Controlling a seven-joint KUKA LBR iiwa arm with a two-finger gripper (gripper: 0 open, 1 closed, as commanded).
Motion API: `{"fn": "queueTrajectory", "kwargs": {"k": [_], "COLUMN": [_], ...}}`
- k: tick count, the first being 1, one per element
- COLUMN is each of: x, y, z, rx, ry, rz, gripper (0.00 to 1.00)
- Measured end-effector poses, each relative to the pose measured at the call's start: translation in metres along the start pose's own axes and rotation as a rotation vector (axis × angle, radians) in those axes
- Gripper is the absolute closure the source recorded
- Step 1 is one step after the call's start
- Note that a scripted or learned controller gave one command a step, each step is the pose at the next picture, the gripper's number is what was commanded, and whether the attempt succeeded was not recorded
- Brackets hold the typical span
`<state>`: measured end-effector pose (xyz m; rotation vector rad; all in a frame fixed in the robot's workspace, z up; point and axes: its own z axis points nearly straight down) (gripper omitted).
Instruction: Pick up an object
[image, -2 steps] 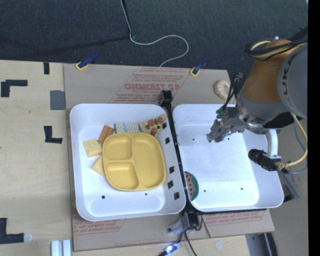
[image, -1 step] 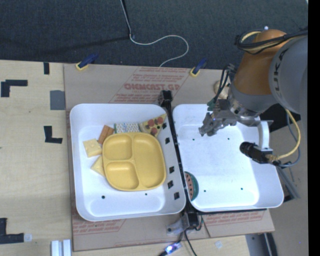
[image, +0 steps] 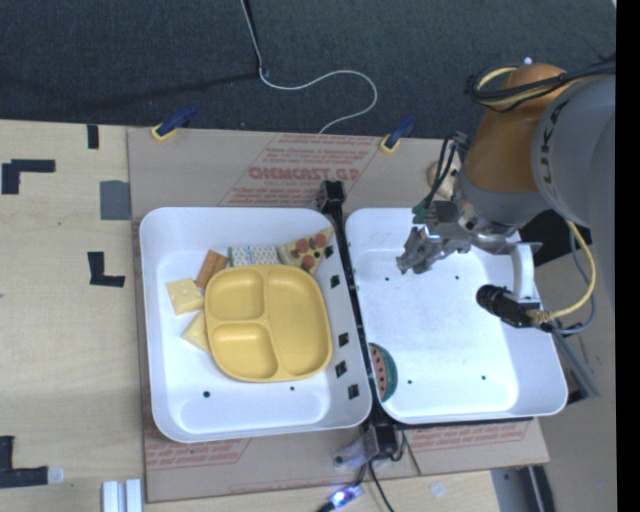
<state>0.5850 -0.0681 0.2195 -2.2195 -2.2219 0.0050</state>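
My gripper (image: 413, 259) hangs over the upper left part of the right bin (image: 470, 390), its dark fingers pointing down and left. Nothing shows between them. A yellow divided plate (image: 268, 322) lies in the left bin (image: 170, 400). Beside it on the left are a pale yellow square piece (image: 184, 295) and a brown piece (image: 210, 267). A patterned flat item (image: 253, 256) and a colourful item (image: 310, 248) lie along the plate's far edge. A small round green and brown object (image: 381, 368) rests against the right bin's left wall.
A black divider with clips (image: 345, 300) runs between the bins. Cardboard (image: 300, 170) lies under both bins. A white cable (image: 320, 85) loops at the back. A black cylinder (image: 505, 305) on the arm reaches over the right bin.
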Motion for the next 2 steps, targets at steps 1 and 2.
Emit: {"fn": "queueTrajectory", "kwargs": {"k": [1,2], "x": [-0.003,-0.011], "y": [0.001,-0.015], "z": [-0.003,-0.009], "rx": [-0.001,-0.001], "ry": [0.0,0.001], "rz": [0.0,0.001], "gripper": [1.0,1.0]}}
